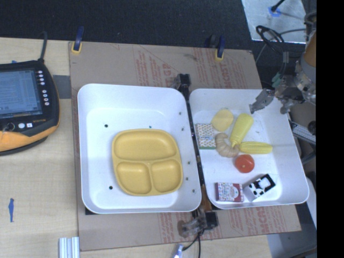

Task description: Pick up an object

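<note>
yellow divided tray (146,160) in left bin (88,144), toy food (239,129) right

Single fixed overhead view, slanting down on both bins (86,144).

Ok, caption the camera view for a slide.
Gripper above right bin of toy food; yellow tray in left bin.

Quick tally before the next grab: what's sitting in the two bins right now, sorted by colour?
Yellow: 4 – divided tray, pale lump, two corn cobs
Tan: 1 – peanut-like piece
Red: 2 – tomato, small carton
Green-white: 1 – packet
Black-white: 1 – cow-patterned box
Total: 9
</note>
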`<state>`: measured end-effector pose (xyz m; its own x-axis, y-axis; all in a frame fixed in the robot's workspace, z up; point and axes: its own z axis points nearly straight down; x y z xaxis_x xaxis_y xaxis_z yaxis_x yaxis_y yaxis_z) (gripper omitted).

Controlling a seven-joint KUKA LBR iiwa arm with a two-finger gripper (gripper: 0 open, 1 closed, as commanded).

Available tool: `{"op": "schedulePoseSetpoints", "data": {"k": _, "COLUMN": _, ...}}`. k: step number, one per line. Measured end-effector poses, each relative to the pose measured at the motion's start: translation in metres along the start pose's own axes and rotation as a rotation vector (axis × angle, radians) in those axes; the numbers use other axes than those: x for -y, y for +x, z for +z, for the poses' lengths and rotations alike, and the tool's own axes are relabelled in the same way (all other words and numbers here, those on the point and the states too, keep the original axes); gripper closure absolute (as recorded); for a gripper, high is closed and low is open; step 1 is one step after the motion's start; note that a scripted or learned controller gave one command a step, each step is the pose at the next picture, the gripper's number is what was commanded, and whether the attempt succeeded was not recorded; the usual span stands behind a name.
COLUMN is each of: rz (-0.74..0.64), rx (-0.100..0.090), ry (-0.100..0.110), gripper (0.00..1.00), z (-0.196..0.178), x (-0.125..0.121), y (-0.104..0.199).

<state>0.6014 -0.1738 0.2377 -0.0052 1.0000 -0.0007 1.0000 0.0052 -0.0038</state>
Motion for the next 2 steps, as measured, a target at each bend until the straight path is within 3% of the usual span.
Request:
{"op": "schedulePoseSetpoints", "data": {"k": 1, "rz": -0.001, "rx": 0.0, "ry": 0.002, "gripper": 0.0, "z": 0.144, "x": -0.017, "y": 0.029}}
{"op": "schedulePoseSetpoints", "data": {"k": 2, "rz": -0.002, "rx": 0.001, "ry": -0.001, "gripper": 0.0, "z": 0.145, "x": -0.052, "y": 0.06}}
